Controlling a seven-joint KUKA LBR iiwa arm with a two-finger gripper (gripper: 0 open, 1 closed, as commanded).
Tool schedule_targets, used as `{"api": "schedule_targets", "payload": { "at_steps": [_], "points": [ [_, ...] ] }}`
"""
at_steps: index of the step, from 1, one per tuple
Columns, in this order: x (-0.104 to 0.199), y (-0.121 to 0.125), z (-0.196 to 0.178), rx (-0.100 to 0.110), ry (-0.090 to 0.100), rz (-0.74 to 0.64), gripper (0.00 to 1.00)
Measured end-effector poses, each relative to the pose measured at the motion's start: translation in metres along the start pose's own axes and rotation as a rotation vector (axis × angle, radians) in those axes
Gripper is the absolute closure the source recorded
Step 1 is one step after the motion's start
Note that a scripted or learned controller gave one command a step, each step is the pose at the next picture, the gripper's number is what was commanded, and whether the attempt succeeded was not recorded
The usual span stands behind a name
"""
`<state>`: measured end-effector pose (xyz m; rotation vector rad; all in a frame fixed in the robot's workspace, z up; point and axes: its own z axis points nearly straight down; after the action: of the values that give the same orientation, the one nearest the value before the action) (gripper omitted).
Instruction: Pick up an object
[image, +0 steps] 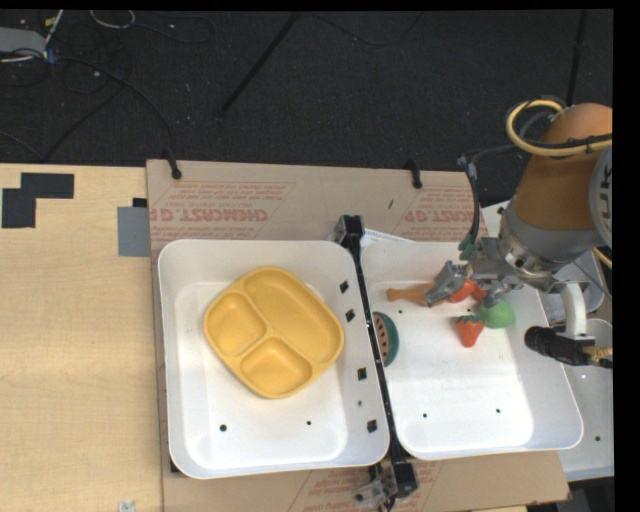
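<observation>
Over the far part of the right-hand bin (560, 420), close to its right wall, the claw (462, 288) hangs low from the grey and orange arm (558, 180); I cannot tell from here whether it is clenched or released, since the metal blurs into the toys beneath it. An orange-red piece (461, 291) sits right at the claw's tip, touching or nearly so, and a slim brown piece (406, 295) pokes out from it toward the left. Just beside the claw on the near side lie a red strawberry-like toy (469, 331) and a green lump (497, 316), the two touching. Further left, a dark green round thing (386, 338) rests tight against the black divider (366, 340) between the bins. The near half of that right bin's floor is bare white, with plenty of room out to the near rim. Across the divider, the left bin (190, 420) carries a yellow divided plate (273, 330) near its middle, set at a slant, with open floor all round it, widest toward the near edge. Both bins sit on a cardboard sheet (260, 205).
</observation>
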<state>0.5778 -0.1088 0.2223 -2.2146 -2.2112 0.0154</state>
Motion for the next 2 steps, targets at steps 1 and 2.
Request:
{"api": "schedule_targets", "payload": {
  "at_steps": [1, 2],
  "points": [
    [0.000, 0.003, -0.008, -0.014, -0.002, -0.002, 0.00],
    [0.004, 0.004, 0.037, -0.007, 0.000, -0.002, 0.00]
  ]
}}
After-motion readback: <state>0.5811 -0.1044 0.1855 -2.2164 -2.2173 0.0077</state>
